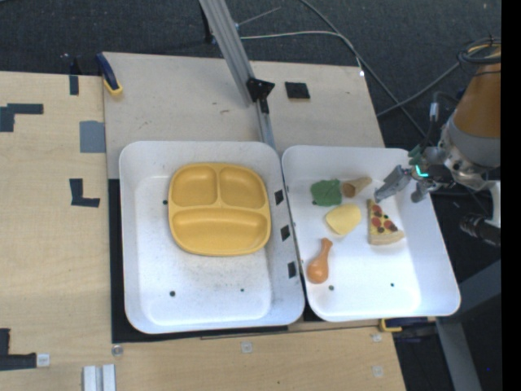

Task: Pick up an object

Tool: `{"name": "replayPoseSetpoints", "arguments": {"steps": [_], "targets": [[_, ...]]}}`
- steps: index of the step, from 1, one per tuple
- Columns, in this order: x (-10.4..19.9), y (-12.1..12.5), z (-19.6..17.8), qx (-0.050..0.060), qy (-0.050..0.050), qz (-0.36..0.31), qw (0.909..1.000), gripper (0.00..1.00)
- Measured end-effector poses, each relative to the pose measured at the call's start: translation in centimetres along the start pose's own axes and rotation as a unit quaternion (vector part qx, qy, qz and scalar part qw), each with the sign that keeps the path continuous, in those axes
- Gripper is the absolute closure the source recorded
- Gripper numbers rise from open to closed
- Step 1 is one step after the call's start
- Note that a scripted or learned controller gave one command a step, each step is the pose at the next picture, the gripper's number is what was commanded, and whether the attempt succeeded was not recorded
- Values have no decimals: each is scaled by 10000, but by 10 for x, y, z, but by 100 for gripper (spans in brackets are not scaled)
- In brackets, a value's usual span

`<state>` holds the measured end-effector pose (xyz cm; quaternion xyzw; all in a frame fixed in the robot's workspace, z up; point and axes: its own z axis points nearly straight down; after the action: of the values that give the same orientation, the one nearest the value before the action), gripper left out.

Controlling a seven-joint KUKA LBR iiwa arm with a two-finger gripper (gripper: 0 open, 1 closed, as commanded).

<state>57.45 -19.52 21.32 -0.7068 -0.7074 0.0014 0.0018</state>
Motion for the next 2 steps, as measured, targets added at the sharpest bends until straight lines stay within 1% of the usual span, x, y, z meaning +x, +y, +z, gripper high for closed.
{"name": "replayPoseSetpoints", "arguments": {"steps": [1,2], "targets": [[0,1,-1,-16,-5,-3,10000,0],[-10,-3,53,10,-3,5,10000,0]]}}
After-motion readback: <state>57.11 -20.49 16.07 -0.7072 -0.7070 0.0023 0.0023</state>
